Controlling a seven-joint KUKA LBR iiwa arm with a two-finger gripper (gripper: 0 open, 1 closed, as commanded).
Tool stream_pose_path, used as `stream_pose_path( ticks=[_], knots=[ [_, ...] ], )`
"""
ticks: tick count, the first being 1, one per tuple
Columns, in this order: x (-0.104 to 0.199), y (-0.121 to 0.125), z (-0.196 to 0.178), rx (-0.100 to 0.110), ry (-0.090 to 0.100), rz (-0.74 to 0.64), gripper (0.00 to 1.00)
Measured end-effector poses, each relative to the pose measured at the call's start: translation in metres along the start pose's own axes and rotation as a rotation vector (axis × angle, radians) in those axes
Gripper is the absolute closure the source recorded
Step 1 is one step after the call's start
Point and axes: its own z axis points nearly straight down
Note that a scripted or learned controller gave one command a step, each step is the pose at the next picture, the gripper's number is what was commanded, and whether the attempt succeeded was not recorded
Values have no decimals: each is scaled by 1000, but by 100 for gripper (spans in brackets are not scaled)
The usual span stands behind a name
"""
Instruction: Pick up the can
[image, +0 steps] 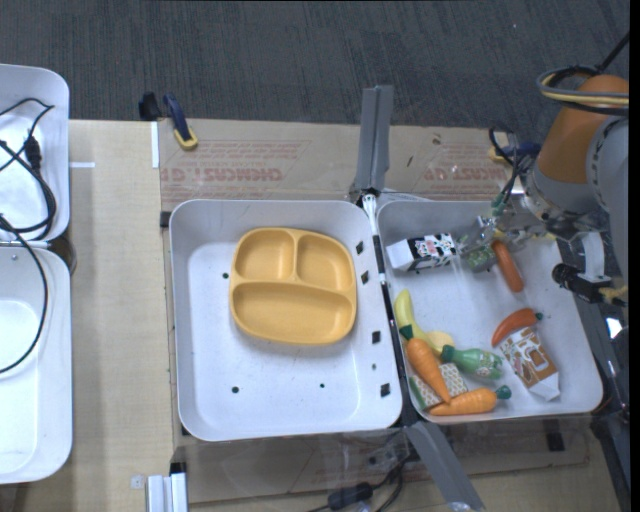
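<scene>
In the right bin a small dark greenish object, which may be the can, lies near the far wall, partly hidden by the gripper. My gripper hangs low just above and to the right of it, at the end of the grey arm with its orange band. Left of the greenish object lies a black-and-white cow-pattern carton. An orange carrot lies right beside the greenish object, under the gripper.
The right bin's front half holds a banana, two carrots, a green bottle, a red pepper and a brown-and-white carton. In the left bin sits a yellow divided plate. A grey divider post stands between the bins.
</scene>
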Motion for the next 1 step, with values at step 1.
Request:
stream_pose_path(
  ticks=[1],
  knots=[
    [-1, 2, -10, -7, -8, -3, 100]
  ],
)
